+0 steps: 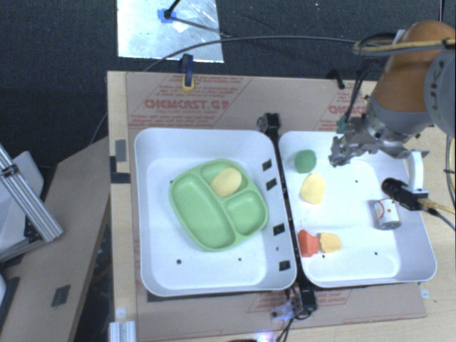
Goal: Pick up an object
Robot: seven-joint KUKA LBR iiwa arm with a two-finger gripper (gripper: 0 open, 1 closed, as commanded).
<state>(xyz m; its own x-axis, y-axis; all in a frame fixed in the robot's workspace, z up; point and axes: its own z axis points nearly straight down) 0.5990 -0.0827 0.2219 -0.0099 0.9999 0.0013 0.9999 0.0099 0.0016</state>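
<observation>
Green ball [305, 160] is lying near the back left corner of the right bin [370, 262], with a yellow lump [313, 189] sitting just in front of it. The gripper [340, 153] is hovering just right of the ball, apart from it — whether it is spread or closed, I cannot tell. A can [387, 213] is resting further right, and a green tray [206, 219] is sitting in the left bin [164, 269], carrying a yellow piece [227, 182].

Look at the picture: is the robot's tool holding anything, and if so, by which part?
Nothing is held. The tool hangs over the right bin, apart from the green lump beside it.
</observation>
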